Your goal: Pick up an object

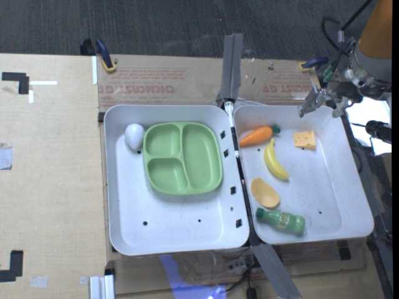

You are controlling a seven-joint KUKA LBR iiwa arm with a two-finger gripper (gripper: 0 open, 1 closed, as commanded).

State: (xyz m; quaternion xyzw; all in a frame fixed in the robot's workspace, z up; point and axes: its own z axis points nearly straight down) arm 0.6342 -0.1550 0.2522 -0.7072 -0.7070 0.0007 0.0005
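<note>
right bin point(349, 185): end effector point(324, 102) open, empty.

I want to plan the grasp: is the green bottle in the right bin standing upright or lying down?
Lying down. The green bottle rests on its side on the floor of the right bin, near the front edge, its long axis running left to right.

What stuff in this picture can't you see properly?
- The arm: cut off by the camera view's top and right edges.
- The gripper: too small and dark to tell how it is set.
- The white ball: the green plate overlaps one side.
- The green bottle: its label is too small to read.
- The cheese: its holes are blurred.
</note>
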